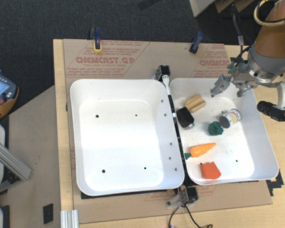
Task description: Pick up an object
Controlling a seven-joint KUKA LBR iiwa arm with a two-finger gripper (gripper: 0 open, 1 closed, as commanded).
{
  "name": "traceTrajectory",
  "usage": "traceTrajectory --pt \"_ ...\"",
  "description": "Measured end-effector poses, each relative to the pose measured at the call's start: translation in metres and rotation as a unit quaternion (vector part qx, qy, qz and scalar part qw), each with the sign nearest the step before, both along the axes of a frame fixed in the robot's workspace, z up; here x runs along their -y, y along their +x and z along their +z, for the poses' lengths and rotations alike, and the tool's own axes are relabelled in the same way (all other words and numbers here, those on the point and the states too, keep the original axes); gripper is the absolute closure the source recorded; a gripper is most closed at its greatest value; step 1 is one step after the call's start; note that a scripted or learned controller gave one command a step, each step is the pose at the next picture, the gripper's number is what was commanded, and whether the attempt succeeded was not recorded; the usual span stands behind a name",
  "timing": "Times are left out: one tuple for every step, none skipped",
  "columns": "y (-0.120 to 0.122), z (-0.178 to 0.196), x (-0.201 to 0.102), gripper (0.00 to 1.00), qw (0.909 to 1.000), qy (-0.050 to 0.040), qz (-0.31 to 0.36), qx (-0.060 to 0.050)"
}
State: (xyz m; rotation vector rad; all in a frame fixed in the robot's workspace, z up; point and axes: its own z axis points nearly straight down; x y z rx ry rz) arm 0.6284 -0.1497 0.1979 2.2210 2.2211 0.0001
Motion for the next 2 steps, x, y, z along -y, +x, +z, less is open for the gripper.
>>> traceTrajectory --pt "-0.013 0.093 0.0 0.0 1.0 -0.0013 0.001 0.005" --pt "-0.067 -0.068 -0.044 0.0 1.0 0.0029 0.0 -0.009"
